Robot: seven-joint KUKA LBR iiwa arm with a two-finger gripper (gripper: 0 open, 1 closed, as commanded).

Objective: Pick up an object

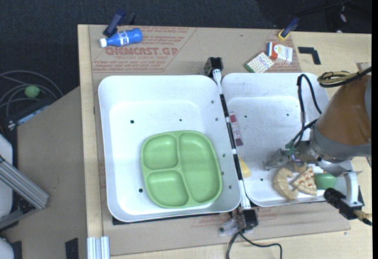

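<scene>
Green divided plate [180, 168] in left bin [118, 104], claw [287, 156] low in right bin [266, 98] beside pizza slice [305, 181] and cookie [284, 183], whether claw is apart or together cannot be told

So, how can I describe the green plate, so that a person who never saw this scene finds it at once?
Look at the left white bin of the two. In its near half lies the green plate, pale green, with rounded corners and three compartments. It is the one coloured thing lying in that bin; the toy food lies in the right bin.
</scene>
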